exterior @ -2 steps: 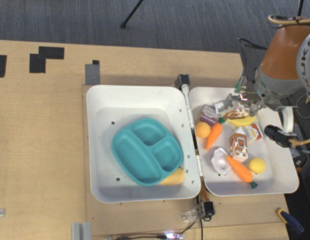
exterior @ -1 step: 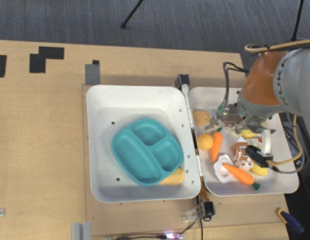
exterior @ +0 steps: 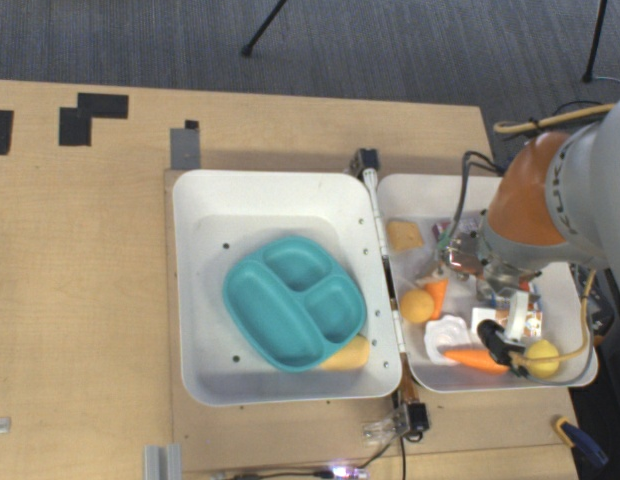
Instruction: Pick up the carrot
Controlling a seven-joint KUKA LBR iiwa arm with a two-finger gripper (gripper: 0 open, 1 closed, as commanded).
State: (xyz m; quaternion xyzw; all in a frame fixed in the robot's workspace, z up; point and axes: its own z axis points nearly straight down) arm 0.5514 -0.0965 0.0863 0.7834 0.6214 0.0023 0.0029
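The carrot (exterior: 472, 360), long and orange, lies near the front edge of the right bin (exterior: 580, 286), partly on a white object (exterior: 443, 332). My gripper (exterior: 487, 293) hangs low over the middle of that bin, under the orange wrist band, just behind and above the carrot. A black piece (exterior: 497, 346) touches the carrot's right end; whether it belongs to the gripper is unclear. Nothing visibly sits between the fingers.
The right bin also holds a yellow lemon (exterior: 543, 358), an orange fruit (exterior: 417, 306) with a small orange piece (exterior: 437, 290) beside it, and a tan cracker (exterior: 405, 234). In the left bin (exterior: 205, 208) lies a teal divided plate (exterior: 295, 303) with a yellow object (exterior: 348, 355) at its front edge.
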